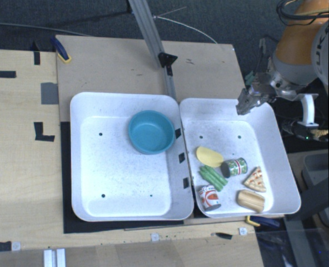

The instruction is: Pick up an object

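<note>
My gripper (245, 105) hangs over the far right corner of the right bin (225, 121), well away from the objects. Nothing is visible between its fingers. In the near half of that bin lie a yellow lemon-shaped piece (209, 156), a green bean pod (212, 177), a green-labelled can (234, 167) on its side, a red-labelled can (209, 197), a pizza slice (255, 179) and a bread roll (250, 200). A blue bowl (150, 132) sits upright in the left bin (98, 166), near its far right side.
A slanted metal pole (151, 32) rises behind the bins, ending at a black clamp (167, 59). The two bins meet along a raised middle rim with black clips (182, 157). Cables lie on the dark floor beyond the bench.
</note>
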